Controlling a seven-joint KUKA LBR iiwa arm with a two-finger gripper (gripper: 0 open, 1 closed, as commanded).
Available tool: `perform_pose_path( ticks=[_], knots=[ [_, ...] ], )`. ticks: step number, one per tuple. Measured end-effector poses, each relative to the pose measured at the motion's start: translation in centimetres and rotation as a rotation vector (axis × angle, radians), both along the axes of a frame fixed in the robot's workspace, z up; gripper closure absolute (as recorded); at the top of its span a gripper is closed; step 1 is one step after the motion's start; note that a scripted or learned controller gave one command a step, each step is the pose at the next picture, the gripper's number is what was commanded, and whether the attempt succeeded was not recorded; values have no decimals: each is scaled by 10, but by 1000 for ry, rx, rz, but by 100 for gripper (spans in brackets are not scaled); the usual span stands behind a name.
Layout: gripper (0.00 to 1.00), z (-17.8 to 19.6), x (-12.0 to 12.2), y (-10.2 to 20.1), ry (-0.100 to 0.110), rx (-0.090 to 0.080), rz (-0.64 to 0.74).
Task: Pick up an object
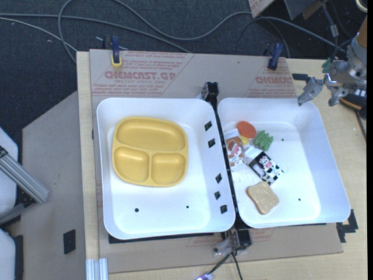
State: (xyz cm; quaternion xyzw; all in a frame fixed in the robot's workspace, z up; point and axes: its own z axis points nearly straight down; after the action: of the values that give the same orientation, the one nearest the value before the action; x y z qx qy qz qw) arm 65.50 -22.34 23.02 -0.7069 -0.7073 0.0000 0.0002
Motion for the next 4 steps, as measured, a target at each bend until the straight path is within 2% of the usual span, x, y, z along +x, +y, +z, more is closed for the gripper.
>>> perform_pose_path(
  ticks=[2, 3, 4],
  knots=[
    [0, -85, 4, 2, 5, 1, 0],
    [0, -135, 2, 12, 6, 2, 1],
    [100, -119, 4, 11, -2, -1, 2]
  ],
)
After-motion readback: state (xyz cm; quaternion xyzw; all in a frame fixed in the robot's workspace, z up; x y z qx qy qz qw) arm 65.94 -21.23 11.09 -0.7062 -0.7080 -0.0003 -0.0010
